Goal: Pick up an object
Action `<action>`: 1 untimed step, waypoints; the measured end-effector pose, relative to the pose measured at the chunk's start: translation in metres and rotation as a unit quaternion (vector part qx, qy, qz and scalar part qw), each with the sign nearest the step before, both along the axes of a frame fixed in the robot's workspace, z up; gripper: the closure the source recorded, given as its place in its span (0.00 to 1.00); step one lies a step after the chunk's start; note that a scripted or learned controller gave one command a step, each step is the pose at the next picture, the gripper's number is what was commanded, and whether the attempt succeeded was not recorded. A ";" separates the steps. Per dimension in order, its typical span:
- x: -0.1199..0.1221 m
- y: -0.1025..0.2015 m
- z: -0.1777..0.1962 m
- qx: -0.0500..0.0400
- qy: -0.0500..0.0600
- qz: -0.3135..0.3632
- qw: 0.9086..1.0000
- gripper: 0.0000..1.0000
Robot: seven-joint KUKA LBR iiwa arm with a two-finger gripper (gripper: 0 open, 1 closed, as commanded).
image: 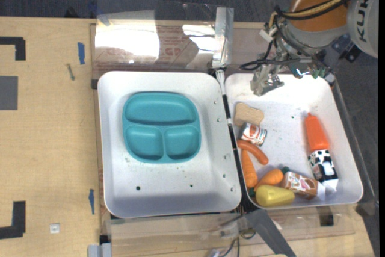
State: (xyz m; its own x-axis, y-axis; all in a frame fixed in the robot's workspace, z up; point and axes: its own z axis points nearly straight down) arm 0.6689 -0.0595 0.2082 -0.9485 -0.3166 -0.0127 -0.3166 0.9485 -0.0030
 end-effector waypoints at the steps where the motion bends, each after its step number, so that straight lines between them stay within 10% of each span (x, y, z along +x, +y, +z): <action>1: -0.041 -0.041 -0.036 -0.001 0.005 0.183 0.983 1.00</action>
